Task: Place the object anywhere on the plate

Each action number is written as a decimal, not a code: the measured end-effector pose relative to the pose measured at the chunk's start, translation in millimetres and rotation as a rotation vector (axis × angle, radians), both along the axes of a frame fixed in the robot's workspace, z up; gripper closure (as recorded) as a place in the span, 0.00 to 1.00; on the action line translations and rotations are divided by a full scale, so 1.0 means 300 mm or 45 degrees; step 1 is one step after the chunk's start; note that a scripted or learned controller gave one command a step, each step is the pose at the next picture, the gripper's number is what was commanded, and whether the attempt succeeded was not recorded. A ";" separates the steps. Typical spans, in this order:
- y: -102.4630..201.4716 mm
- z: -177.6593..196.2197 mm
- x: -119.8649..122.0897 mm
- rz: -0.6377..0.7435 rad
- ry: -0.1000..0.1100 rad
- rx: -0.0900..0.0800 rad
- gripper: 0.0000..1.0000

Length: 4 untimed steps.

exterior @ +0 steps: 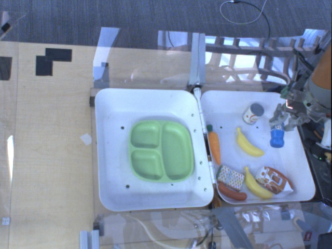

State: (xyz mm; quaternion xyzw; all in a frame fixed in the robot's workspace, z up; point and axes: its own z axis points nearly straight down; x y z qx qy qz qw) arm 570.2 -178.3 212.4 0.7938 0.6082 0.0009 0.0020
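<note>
Gripper [284, 119] positioned over right bin [306, 162], far right, just above blue object [277, 138]; grip state cannot be told, nothing seen held. Green plate [162, 151] lies bare in left bin [109, 139]. No object yet placed; pick, carry and release judged outstanding.

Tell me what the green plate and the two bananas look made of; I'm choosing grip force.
The plate looks like moulded plastic, matte: uniform pale green, rounded compartments, soft sheen. The bananas look like toy plastic, smooth and evenly yellow without blemishes, though real fruit can't be ruled out.
</note>
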 end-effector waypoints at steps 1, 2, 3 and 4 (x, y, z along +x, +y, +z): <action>0.252 -0.089 0.069 0.288 0.001 0.002 1.00; 0.491 -0.092 0.038 0.247 0.002 0.003 1.00; 0.624 -0.081 -0.029 0.507 -0.008 -0.016 1.00; 0.914 -0.076 -0.178 0.442 0.001 0.003 1.00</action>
